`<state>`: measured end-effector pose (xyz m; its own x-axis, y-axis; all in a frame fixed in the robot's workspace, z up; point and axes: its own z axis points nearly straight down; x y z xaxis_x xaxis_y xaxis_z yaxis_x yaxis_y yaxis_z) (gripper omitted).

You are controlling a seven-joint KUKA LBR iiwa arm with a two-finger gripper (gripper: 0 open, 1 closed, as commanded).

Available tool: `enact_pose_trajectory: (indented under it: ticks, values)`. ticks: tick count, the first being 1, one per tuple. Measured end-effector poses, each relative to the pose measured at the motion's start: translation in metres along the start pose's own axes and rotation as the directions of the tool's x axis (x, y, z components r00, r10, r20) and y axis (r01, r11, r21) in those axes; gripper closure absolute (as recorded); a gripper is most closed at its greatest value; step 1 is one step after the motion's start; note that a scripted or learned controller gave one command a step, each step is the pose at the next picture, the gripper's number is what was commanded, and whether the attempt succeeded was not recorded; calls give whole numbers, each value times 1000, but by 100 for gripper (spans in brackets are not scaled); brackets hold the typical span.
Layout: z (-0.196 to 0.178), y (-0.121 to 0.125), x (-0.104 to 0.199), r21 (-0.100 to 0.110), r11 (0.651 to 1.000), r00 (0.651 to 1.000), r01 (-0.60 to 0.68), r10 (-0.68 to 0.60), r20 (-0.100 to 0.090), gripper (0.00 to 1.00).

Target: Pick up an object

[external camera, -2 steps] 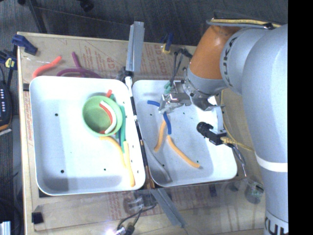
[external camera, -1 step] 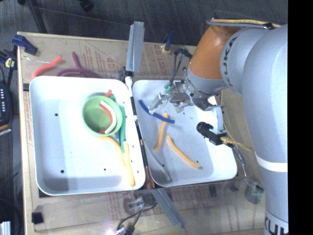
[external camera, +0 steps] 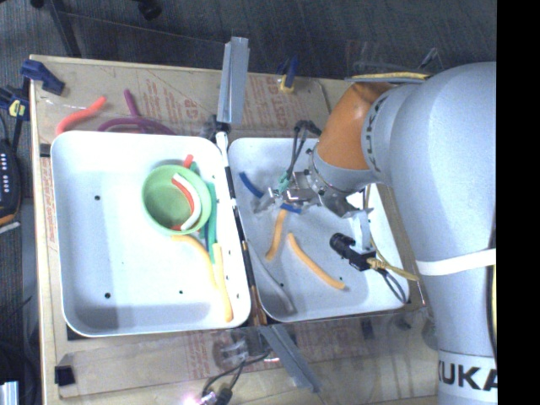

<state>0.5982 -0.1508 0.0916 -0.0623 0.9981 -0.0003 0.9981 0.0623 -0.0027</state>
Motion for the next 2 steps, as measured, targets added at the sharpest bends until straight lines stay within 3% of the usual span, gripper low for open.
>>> enact_pose_trajectory:
  ticks: [1,2]
  values:
    - [-9,0,0,4,1000,1000,3,-3,-1,100]
    - [-88,25,27,-3,954,954,301,-301,1,100]
